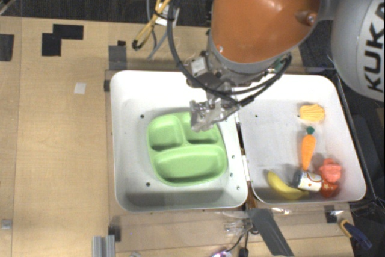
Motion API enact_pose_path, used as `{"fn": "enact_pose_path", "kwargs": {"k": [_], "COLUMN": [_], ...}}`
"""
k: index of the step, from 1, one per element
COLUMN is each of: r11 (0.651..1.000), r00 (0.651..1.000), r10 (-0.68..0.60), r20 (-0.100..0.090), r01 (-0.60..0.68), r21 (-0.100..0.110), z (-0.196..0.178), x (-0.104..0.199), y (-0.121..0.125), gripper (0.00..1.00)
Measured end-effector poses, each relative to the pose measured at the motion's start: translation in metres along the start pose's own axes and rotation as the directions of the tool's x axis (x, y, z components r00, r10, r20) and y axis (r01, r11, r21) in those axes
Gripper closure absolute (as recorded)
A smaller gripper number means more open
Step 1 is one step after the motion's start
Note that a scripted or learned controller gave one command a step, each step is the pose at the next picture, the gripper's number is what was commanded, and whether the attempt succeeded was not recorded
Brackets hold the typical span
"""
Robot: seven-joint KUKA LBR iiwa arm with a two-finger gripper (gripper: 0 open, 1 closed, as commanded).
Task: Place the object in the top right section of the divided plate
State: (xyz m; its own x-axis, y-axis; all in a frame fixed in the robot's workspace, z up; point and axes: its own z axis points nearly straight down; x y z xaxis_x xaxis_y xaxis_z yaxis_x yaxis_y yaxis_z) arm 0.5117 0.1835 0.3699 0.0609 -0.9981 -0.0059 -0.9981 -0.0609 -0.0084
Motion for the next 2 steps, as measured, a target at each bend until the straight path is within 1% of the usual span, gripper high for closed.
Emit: {"fn": "enact_pose_path", "kwargs": {"k": [1,2], "r11": [0.968,0.866], "r00": [0.968,0.866], "r10": [-0.252,-0.499], "r20": [0.002,0.001], "r01": [0.252,0.499], "r21": [-0.001,-0.005], "z": [-0.001,0.086], "x": [-0.045,0.025], "y": [-0.034,-0.060], "gripper": [1.00,1.00]}}
